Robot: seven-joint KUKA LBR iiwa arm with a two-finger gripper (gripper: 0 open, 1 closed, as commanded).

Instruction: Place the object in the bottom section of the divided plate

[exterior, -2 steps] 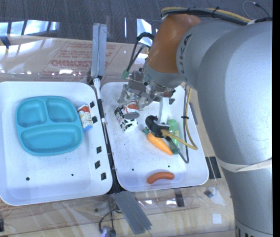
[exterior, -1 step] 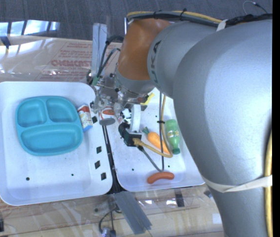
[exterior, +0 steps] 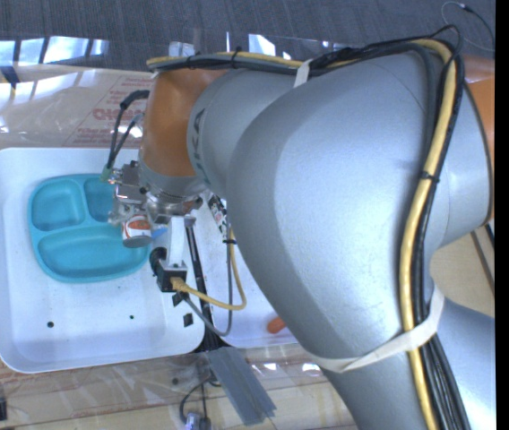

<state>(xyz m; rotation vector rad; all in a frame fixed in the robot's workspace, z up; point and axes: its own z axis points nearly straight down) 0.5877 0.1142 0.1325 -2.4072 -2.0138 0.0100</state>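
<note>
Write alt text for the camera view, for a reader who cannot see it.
A large grey robot arm reaches in from the right, its hand low over the right edge of a blue divided plate lying in the left white bin. A small orange thing peeks out beneath the arm, further right.

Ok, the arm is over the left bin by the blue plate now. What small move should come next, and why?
Probably a short shift toward the view's left, then lower. The tool sits at the right edge of the blue divided plate, with something small, orange and white, at its tip. Whether it is gripped is unclear. The plate's large bottom section lies just left of it, so centering first should keep a drop off the rim.
</note>
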